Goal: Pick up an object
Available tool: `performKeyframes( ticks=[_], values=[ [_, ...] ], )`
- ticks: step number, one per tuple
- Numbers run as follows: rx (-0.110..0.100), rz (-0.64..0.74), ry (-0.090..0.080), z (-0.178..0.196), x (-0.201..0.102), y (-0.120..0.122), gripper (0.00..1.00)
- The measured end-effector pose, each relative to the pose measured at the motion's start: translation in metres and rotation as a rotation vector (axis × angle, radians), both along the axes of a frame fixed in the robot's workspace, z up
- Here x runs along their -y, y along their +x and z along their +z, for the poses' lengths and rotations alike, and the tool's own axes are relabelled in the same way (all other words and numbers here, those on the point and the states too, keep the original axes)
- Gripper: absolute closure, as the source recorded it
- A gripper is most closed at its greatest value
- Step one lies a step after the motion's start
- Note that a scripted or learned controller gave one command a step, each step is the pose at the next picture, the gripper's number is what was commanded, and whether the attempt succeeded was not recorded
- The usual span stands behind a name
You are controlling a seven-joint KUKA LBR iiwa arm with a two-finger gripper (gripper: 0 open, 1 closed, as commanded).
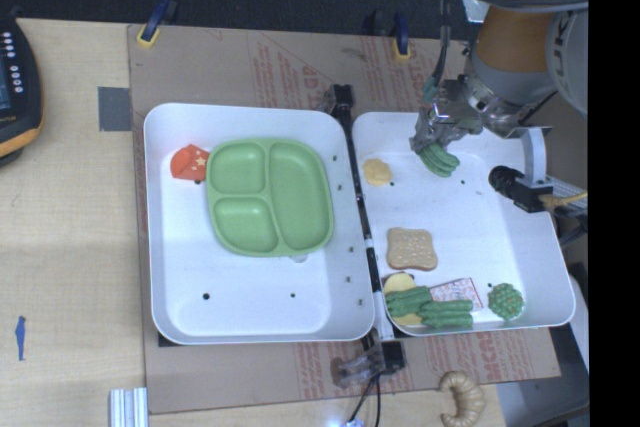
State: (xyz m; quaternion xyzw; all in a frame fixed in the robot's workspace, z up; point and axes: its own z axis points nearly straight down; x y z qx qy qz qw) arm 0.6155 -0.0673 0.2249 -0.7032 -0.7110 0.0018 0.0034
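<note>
**A:** Right, the claw sits near the far edge of the right bin, and a small green piece shows just at its tips.

**B:** Is it pinched?

**A:** Looks so, fingers closed onto its upper end, though the view is tight there.

**B:** How does it handle?

**A:** I judge it light, a ridged plastic toy vegetable, stiff enough, maybe a bit slick. A grip across its narrow middle suits it best; an end hold could let it swing or slip.

**B:** Others?

**A:** Toast slice mid-bin, green beans at the near edge.
</note>
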Motion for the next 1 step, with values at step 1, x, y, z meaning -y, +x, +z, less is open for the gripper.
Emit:
performKeyframes(
  ticks=[1],
  values=[
    [0.001,0.0,0.0,0.0089,-0.0554,-0.0209,1.0]
  ],
)
